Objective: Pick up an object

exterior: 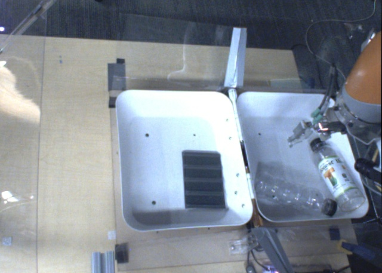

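Down at the front edge of the wooden table [65,164], closest to the lens, some metal bracket bits and cabling can be made out below the two bins, too small to be identified properly. Two shallow white bins are set side by side, touching along their inner walls. A dark ribbed rectangular block [203,178] is seen lying flat in the left bin [137,122], toward its front right part. In the right bin [268,116], a clear plastic bottle [336,177] with a dark cap and a white-and-green label is laid on its side against the right wall, cap end pointing toward the back. Along the front of that same bin a clear, bumpy plastic tray [286,193] is spread out, hard to read because it's see-through, and a small dark round thing [329,207] is parked at its right end, just beside the bottle's base. The tool [305,129] is positioned over the back right area of the right bin, near the bottle's cap, with the orange-banded arm [364,80] coming in from the right. Whether anything is gripped or how wide it's set can't be told from this angle, too much blur and clutter there.
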Controlling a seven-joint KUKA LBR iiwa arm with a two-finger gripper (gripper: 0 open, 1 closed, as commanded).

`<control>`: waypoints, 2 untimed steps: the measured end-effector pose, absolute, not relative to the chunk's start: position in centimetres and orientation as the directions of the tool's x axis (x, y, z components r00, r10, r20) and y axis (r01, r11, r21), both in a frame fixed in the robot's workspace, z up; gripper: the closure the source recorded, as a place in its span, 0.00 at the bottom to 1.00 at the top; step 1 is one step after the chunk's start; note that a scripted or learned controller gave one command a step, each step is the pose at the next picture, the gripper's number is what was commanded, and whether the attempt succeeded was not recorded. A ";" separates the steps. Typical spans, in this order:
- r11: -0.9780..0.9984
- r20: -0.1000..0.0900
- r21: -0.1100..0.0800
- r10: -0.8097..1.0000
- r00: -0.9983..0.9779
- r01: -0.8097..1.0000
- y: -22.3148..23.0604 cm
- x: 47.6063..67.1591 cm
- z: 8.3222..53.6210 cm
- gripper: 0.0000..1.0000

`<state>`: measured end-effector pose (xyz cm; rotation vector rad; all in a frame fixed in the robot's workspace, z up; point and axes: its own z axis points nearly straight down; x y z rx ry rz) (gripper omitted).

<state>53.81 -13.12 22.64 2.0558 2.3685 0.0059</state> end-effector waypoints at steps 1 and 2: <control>0.373 -0.003 0.005 0.928 -0.373 0.928 -18.0 57.1 17.8 0.00; 0.215 -0.002 0.006 0.977 -0.215 0.976 -14.0 59.7 20.6 0.00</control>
